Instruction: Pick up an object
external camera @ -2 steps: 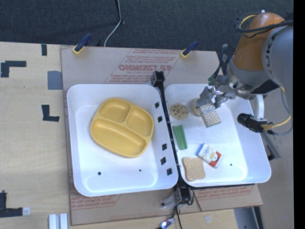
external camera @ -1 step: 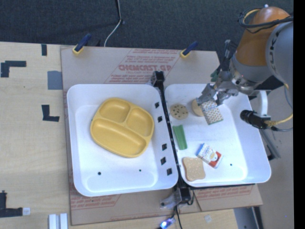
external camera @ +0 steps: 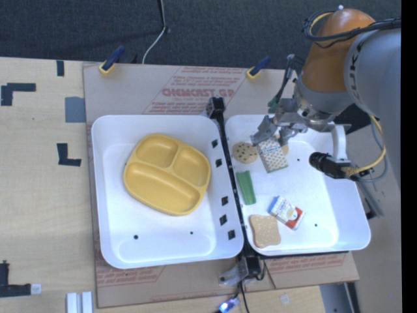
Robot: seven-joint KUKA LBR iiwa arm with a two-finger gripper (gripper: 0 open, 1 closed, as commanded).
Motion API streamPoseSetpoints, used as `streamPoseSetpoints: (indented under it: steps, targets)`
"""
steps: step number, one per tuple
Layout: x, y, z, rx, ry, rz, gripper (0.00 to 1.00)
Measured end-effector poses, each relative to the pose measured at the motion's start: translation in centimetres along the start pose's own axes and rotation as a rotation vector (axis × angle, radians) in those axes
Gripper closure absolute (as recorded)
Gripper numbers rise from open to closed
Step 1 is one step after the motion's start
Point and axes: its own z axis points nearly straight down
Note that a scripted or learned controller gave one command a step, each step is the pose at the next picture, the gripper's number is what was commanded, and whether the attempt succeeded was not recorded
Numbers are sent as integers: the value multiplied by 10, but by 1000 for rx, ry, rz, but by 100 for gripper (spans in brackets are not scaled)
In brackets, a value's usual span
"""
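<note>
My hand (external camera: 275, 134) pinches the checked packet (external camera: 273, 156) near the right bin's (external camera: 339, 237) back-left corner, beside the cookie (external camera: 245, 152). I'd lift straight up, slowly, since the grip looks marginal.

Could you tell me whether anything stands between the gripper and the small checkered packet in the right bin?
Nothing visible does: the gripper sits directly over the small checkered packet, with the round speckled cookie just beside it.
</note>
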Motion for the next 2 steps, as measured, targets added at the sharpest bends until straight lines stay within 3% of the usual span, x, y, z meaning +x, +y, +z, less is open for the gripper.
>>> streamPoseSetpoints:
  steps: [1, 2]
  targets:
    - [62, -4, -6, 0, 1, -2, 100]
    - [117, 6, 2, 0, -1, -1, 100]
